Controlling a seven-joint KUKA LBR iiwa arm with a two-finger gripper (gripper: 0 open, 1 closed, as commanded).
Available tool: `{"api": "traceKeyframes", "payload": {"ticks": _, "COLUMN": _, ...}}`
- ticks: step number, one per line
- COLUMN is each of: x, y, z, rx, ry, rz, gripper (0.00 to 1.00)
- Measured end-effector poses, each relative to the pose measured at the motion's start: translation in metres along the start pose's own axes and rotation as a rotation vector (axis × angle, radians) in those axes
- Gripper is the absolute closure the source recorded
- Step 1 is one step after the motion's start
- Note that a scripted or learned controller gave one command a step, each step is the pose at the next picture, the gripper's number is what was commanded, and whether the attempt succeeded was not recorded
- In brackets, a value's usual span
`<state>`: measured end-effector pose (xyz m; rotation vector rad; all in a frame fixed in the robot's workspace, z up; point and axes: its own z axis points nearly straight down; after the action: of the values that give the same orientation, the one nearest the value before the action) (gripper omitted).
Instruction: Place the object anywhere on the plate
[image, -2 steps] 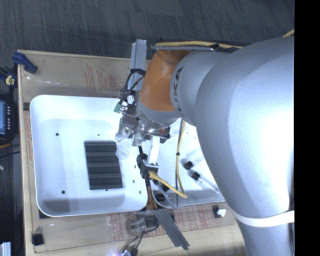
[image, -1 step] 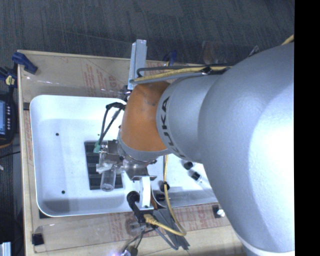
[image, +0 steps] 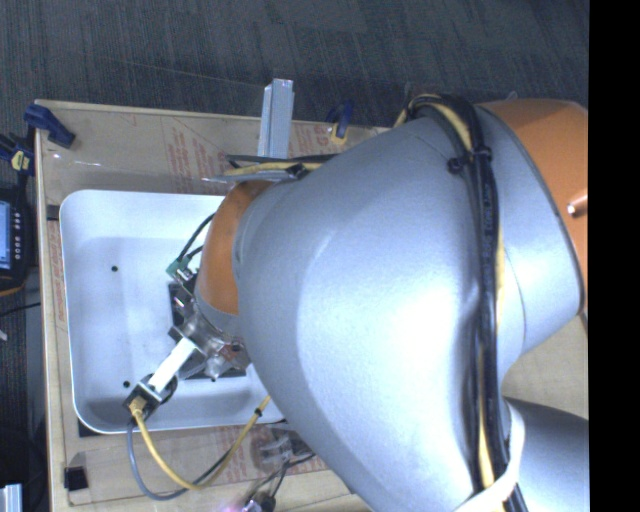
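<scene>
One shallow white plastic bin lies at the left of a pale wooden bench, which stands on dark grey carpet. Blue clamps grip the bench's far left corner. The big grey arm with its orange band covers the right half of the bench. Its gripper reaches down over the bin's near right part; how it stands I cannot tell. A yellow cable loops over the bench's near edge.
</scene>
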<state>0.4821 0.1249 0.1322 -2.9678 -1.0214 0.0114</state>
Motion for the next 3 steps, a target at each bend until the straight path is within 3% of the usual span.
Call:
{"api": "traceKeyframes", "payload": {"ticks": 1, "x": -0.018, "y": 0.034, "z": -0.121, "rx": -0.003, "ry": 0.005, "rz": -0.375, "gripper": 1.00}}
{"api": "traceKeyframes", "payload": {"ticks": 2, "x": 0.009, "y": -0.021, "z": -0.025, "rx": -0.001, "ry": -0.002, "rz": -0.306, "gripper": 1.00}}
{"api": "traceKeyframes", "payload": {"ticks": 3, "x": 0.033, "y": -0.007, "z": -0.078, "rx": -0.002, "ry": 0.002, "rz": -0.468, "gripper": 1.00}}
